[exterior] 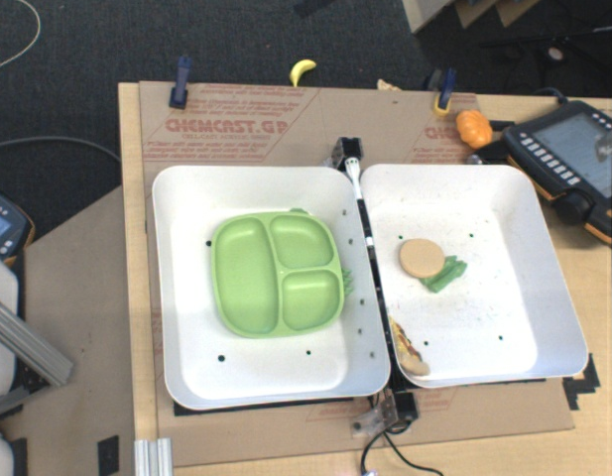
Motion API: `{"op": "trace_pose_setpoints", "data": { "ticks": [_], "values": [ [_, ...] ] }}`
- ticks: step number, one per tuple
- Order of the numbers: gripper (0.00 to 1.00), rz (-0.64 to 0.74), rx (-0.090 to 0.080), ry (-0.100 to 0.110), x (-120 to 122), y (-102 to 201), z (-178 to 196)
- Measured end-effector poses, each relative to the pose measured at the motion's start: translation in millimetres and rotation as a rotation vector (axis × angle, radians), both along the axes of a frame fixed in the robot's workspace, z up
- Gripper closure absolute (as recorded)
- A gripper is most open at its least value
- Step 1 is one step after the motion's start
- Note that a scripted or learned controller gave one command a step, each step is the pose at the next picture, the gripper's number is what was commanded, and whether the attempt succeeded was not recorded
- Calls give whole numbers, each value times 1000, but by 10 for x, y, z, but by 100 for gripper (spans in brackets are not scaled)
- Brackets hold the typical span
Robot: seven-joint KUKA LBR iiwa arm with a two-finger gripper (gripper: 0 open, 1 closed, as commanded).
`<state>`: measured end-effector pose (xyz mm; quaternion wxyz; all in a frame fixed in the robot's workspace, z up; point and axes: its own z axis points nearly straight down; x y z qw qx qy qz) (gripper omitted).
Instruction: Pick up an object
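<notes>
A green divided plate [278, 274] lies flat in the left bin [186, 266], with a small green piece poking out at its right edge. In the right bin [514, 256] a round tan cookie-like disc [422, 259] rests near the bin's left-centre, and a small green object [446, 274] touches its lower right side. A tan, banana-like piece [407, 349] lies against the right bin's lower left wall.
An orange toy [473, 128] and a black handheld pendant [573, 157] sit on the bench at the back right. A yellow banana toy [302, 70] lies beyond the cardboard's far edge. Blue clamps [180, 82] hold the cardboard base.
</notes>
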<state>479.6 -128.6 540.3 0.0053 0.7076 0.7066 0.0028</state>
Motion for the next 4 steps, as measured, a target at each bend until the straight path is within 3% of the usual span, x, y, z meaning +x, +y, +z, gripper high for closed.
{"op": "trace_pose_setpoints", "data": {
  "ticks": [1,2,3,4],
  "values": [
    [0,10,6,28,-18,1304,-2285],
    [100,0,4,9,4,1249,-2100],
    [100,0,4,17,-7,1233,-2451],
    [100,6,5,15,-8,2169,-2557]
  ]
}}
